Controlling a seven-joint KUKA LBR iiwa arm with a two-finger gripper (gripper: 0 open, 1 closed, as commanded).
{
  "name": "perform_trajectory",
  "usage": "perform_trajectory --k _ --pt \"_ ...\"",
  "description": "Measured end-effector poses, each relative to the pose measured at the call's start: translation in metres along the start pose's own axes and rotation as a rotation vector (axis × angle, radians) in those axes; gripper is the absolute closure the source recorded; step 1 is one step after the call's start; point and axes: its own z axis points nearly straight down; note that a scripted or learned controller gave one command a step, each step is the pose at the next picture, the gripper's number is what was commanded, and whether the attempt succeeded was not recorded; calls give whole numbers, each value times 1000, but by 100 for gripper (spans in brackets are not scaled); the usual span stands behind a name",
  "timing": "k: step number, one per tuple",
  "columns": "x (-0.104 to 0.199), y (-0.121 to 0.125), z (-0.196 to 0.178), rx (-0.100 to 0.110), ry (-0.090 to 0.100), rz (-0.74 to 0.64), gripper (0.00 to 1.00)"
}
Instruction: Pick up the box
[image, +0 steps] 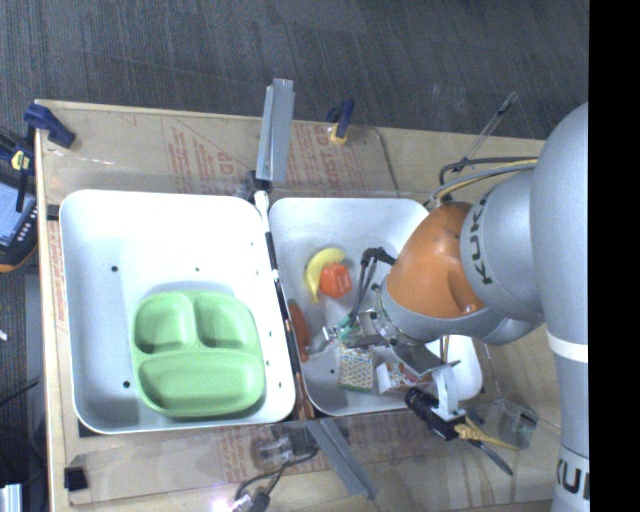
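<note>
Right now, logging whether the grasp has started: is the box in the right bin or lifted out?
In. The box lies in the right bin, near its front wall, below the arm's wrist. Lifted or resting: cannot tell.

Bright, even overhead light; soft focus

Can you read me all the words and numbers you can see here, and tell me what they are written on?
"KUKA": dark letters running down the grey arm, beside its orange band.
Red printing on the brown board under the bins: too faint to read.
The patterned box in the right bin: print too small to read.
</note>
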Motion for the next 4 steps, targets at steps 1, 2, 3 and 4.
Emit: perform_trajectory --k 1,2,3,4 --pt "0 1 -9 1 -1 -8 100" --pt "0 1 -9 1 -2 -8 0" --pt "0 1 -19 1 -4 -17 100" --pt "0 1 -19 1 -4 -16 0"
